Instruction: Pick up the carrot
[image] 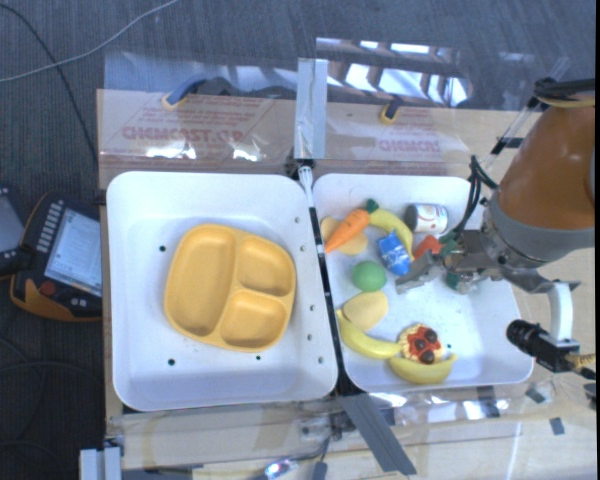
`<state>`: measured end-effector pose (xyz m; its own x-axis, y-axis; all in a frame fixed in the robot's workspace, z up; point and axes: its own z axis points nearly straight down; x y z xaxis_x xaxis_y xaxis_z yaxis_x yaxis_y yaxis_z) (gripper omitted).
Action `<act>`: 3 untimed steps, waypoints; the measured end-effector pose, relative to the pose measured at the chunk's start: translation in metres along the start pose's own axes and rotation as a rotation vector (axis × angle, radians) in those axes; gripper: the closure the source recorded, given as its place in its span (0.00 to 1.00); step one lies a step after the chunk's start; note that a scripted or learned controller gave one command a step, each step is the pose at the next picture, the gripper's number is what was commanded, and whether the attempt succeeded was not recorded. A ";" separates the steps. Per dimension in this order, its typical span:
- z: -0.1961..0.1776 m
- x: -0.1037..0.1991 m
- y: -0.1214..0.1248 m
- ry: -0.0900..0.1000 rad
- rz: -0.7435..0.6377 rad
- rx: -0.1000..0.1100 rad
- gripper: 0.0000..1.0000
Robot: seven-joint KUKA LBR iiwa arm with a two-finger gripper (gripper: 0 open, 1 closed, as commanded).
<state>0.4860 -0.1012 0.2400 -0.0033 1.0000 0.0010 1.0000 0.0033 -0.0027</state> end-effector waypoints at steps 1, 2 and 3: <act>-0.072 -0.057 0.042 -0.004 0.377 -0.001 0.00; -0.023 0.030 0.071 -0.002 0.357 0.001 0.00; 0.043 0.046 0.128 -0.004 0.330 0.001 0.00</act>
<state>0.6134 -0.0547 0.1963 0.3207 0.9472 -0.0037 0.9472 -0.3207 -0.0036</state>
